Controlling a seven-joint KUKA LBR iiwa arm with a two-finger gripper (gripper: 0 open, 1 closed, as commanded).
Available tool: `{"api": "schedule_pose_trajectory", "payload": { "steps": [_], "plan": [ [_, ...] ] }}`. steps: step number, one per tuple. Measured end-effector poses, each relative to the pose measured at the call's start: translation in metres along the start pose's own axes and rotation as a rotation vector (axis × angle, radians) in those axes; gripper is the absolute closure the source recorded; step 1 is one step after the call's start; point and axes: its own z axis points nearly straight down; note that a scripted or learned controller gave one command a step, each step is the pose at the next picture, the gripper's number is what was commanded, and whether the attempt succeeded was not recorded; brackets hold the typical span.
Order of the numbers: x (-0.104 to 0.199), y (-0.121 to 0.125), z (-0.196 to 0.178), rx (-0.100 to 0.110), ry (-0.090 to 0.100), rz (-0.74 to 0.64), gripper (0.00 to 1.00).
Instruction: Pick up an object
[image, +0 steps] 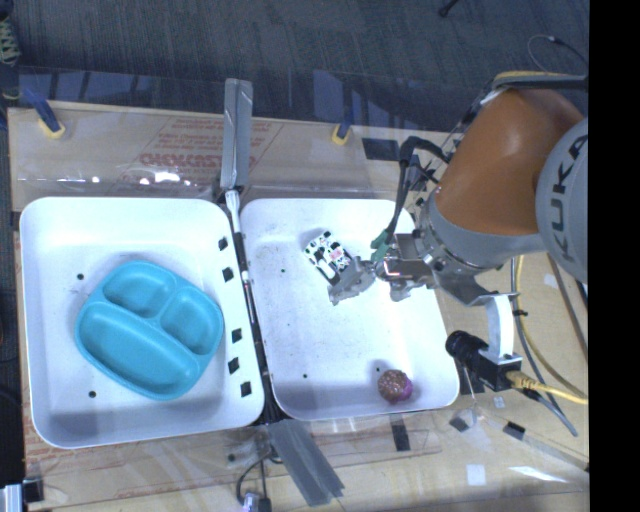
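A small black-and-white object (324, 252) lies in the upper middle of the right bin (300, 390). A round purple-brown ball (395, 384) rests near that bin's front right corner. My gripper (375, 287) hangs over the right bin's right half, open, with nothing between its fingers. Its left finger (348, 284) is just below and to the right of the black-and-white object, very close to it. The ball lies well in front of the gripper, apart from it.
A blue divided plate (150, 328) lies in the left bin (50, 230). A ridge with black clips (240, 300) separates the two bins. The arm's orange band (500, 160) looms over the right bin's far right corner, with cables beside it.
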Motion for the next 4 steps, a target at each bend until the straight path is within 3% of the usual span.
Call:
{"api": "schedule_pose_trajectory", "payload": {
  "steps": [1, 2, 3, 4],
  "plan": [
    [-0.016, 0.082, 0.152, 0.004, 0.0, 0.001, 0.0],
    [-0.066, -0.002, 0.216, 0.002, 0.001, 0.002, 0.0],
    [-0.066, -0.001, 0.207, 0.002, 0.001, -0.005, 1.0],
    [-0.011, 0.0, 0.003, -0.003, 0.0, -0.001, 1.0]
  ]
}}
